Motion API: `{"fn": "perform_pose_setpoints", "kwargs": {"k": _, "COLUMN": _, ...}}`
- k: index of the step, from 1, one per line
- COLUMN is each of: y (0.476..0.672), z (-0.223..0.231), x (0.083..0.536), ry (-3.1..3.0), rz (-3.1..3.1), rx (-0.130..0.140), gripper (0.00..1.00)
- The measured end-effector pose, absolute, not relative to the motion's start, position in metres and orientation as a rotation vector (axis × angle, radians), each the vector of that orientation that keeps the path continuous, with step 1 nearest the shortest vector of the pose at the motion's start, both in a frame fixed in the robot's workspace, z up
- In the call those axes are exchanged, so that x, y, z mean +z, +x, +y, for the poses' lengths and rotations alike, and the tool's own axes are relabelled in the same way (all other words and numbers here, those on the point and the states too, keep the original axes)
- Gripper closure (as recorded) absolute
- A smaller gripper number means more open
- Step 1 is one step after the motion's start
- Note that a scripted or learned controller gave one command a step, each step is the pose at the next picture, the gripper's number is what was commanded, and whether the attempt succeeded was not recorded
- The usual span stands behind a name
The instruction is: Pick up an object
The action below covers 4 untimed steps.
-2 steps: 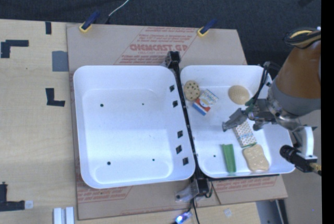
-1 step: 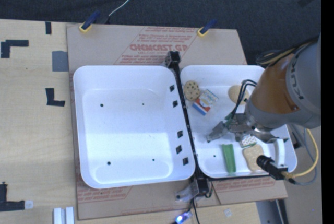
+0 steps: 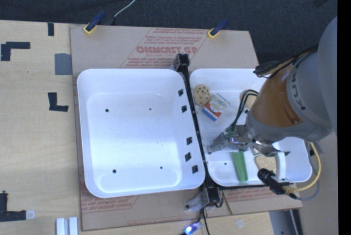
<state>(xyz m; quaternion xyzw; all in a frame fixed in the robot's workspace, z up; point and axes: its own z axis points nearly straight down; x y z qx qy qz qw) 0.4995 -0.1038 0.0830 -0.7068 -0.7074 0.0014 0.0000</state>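
Note:
My gripper [image 3: 243,147] hangs low over the right bin [image 3: 296,173], near its front half, with the fingers spread open. A green stick-shaped object [image 3: 239,167] lies on the bin floor just below it, its upper end reaching between the fingers, which are not closed on it. A tan piece [image 3: 266,162] lies to the right of the green one, partly hidden by the wrist. Further back in the bin lie a round speckled cookie-like thing [image 3: 201,94] and a small clear packet with red and blue [image 3: 214,107].
The left bin [image 3: 88,119] stands beside the right one, with a black divider [image 3: 190,119] between them. Both rest on a cardboard sheet [image 3: 164,47]. The bulky arm [image 3: 290,102] covers the right bin's right side. A black cable [image 3: 244,102] loops by the wrist.

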Motion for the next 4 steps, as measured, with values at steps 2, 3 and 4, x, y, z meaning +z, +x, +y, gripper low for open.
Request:
{"fn": "perform_pose_setpoints", "kwargs": {"k": 2, "y": 0.479, "z": -0.111, "x": 0.138, "ry": -2.222, "rz": -2.214, "rx": 0.006, "gripper": 0.0}}
{"fn": "perform_pose_setpoints", "kwargs": {"k": 3, "y": 0.583, "z": -0.105, "x": 0.155, "ry": -2.22, "rz": -2.232, "rx": -0.006, "gripper": 0.0}}
{"fn": "perform_pose_setpoints", "kwargs": {"k": 4, "y": 0.664, "z": -0.057, "x": 0.187, "ry": -2.217, "rz": -2.235, "rx": -0.009, "gripper": 0.0}}
